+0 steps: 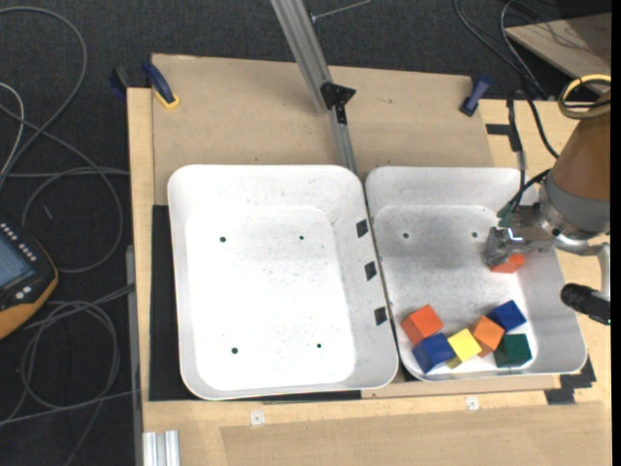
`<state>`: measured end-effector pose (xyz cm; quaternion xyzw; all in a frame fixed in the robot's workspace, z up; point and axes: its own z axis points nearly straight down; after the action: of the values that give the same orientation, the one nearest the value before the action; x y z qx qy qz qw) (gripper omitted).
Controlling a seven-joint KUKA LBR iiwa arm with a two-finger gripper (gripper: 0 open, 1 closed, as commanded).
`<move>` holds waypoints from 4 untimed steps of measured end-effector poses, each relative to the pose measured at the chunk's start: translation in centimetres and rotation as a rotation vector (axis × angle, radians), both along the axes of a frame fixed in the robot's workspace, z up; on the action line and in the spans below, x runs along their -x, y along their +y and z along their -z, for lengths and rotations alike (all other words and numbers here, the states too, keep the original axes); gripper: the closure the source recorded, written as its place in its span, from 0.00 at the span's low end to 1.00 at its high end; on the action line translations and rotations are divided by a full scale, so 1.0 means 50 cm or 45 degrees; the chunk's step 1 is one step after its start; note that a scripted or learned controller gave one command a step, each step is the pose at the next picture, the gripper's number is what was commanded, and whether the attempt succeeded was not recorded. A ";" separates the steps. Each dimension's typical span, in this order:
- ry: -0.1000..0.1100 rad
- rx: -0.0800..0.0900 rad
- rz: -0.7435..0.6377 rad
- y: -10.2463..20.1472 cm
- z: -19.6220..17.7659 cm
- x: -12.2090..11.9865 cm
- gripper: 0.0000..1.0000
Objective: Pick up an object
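While the claw (505, 250) hangs low over the right bin (437, 207) near its right wall, a small red block (508, 263) shows at its tip; whether it is gripped, or how far the claw is open, I cannot tell. Toward the bin's front edge lie an orange block (421, 321), a blue block (434, 351), a yellow block (464, 344), a second orange block (488, 332), another blue block (507, 314) and a green block (513, 349), clustered close together. Beside it, the left bin (262, 187) shares the table (243, 95).

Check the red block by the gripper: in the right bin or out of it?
In. The red block sits inside the right bin, right under the gripper, apart from the block cluster near the front wall. Whether it's gripped: cannot tell.
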<state>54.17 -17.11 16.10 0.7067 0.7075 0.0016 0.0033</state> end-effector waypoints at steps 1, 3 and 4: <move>-0.001 0.000 -0.001 -0.001 -0.107 -0.004 1.00; 0.005 -0.007 -0.009 0.231 -0.147 -0.011 1.00; 0.008 -0.006 -0.008 0.354 -0.138 -0.023 1.00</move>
<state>55.31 0.57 22.97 0.7046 0.7096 0.0012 -0.0005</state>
